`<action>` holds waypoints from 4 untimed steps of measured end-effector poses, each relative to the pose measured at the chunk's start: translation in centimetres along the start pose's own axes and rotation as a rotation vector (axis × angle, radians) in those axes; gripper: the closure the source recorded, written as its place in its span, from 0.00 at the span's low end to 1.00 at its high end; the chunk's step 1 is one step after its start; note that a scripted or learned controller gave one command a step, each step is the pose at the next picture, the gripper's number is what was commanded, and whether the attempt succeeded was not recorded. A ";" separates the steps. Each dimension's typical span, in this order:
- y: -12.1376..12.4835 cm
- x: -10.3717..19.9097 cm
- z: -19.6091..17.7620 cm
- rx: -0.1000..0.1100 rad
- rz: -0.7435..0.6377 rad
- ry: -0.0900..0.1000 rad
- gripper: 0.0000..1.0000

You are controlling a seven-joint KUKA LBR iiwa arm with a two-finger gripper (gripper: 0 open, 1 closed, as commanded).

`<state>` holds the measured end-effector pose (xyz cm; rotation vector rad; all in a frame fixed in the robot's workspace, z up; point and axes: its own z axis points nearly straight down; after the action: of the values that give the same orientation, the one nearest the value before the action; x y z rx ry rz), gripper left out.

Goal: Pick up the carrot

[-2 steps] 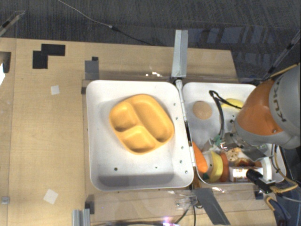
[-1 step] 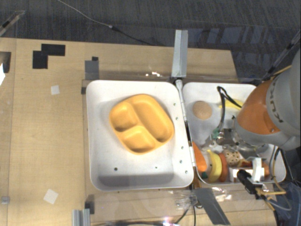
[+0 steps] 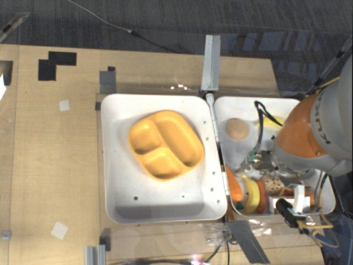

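Carrot (image 3: 235,189) lies against left wall of right bin (image 3: 238,107), touching banana (image 3: 252,196), gripper (image 3: 263,171) just beside (open or closed, can't tell), so descent risks grabbing banana or clipping wall.

Plain white across the left bin (image 3: 110,164) and the right bin (image 3: 242,106). Warm mustard yellow, uniform, on the divided plate (image 3: 165,143). Bright orange on the carrot (image 3: 235,189); paler yellow on the banana (image 3: 252,195). Dull beige on the round ball (image 3: 237,129). Brown with pale speckles on the small item (image 3: 271,185). Grey on the arm (image 3: 336,120), with an orange band (image 3: 300,134). Silver-grey on the metal post (image 3: 211,62). Light wood grain over the bench (image 3: 49,175), broken by black blocky shapes (image 3: 55,64) and pale squares (image 3: 65,105). Dark blue-grey weave on the floor (image 3: 138,10), crossed by a thin pale cable (image 3: 83,7).
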<state>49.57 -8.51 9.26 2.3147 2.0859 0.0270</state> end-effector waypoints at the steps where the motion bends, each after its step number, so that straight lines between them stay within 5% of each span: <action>1: 0.1 -0.4 0.0 -0.002 -0.454 -0.004 0.00; 3: -0.1 -0.7 0.1 0.004 -1.026 0.008 0.00; 4: 0.2 -0.5 -1.0 0.000 -1.028 0.009 1.00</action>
<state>49.64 -9.05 10.26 0.9894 2.9548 0.0137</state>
